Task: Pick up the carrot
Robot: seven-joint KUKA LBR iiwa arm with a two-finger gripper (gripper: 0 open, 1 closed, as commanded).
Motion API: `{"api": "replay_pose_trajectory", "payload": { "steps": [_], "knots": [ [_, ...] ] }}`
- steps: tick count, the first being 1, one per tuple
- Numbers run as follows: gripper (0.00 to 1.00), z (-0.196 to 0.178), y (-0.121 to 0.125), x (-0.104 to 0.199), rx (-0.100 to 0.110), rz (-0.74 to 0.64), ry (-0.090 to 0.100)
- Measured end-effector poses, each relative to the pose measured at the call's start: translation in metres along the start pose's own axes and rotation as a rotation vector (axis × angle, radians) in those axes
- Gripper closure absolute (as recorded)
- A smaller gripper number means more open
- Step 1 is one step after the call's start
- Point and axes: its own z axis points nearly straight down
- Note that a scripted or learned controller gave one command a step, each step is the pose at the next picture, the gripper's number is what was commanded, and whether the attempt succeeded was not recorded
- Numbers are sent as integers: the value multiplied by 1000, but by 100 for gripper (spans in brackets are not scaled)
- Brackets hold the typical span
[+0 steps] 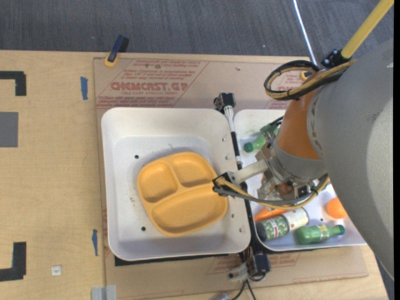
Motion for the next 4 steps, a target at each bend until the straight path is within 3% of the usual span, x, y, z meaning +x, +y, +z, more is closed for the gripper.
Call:
{"api": "replay_pose_trajectory", "payload": {
  "steps": [1,2,3,4],
  "knots": [
    [100,18,-67,51,-2,81,3],
    [100,-55,-56,15,-3,34,3],
    [100,16,-127,35,-2,81,1],
    [100,0,-82,22,-1,3,-1]
  ]
}}
